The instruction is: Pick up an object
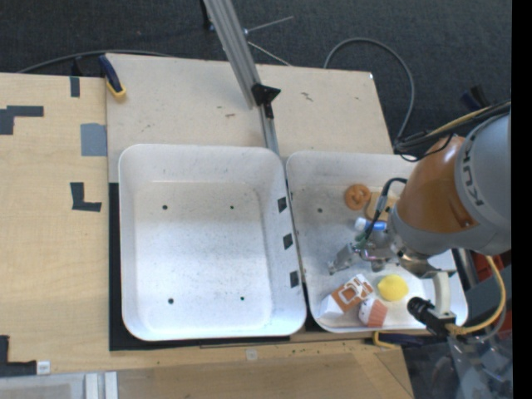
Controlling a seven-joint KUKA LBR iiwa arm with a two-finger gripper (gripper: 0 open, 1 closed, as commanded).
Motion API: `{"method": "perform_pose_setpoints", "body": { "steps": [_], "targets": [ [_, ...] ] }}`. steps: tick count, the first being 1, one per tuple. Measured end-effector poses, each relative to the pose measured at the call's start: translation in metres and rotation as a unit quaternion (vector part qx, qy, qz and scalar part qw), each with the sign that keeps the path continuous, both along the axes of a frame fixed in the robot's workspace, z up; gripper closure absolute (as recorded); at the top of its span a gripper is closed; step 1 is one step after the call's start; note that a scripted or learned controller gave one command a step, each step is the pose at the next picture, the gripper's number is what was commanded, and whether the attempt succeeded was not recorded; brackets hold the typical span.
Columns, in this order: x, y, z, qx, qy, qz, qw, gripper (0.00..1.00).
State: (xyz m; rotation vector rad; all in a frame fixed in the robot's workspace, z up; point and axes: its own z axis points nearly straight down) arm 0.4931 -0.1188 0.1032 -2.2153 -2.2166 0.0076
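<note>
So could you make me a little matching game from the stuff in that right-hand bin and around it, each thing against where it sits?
Things:
1. yellow ball
2. orange round piece
3. orange and white box
4. blue and yellow clamp

Places:
A. on the bench, far left, outside both bins
B. near the bin's front edge, right of the box
C. toward the bin's back
D. near the bin's front edge, left of the ball

Pairs: 1-B, 2-C, 3-D, 4-A
</note>
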Motion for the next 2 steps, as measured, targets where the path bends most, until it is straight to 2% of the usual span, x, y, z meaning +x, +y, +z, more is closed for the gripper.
{"method": "perform_pose_setpoints", "body": {
  "steps": [1,2],
  "targets": [
    [0.0,0.0,-0.015,-0.0013,-0.003,0.0,1.0,0.0],
    [-0.001,0.001,-0.004,-0.0007,-0.003,0.001,1.0,1.0]
  ]
}}
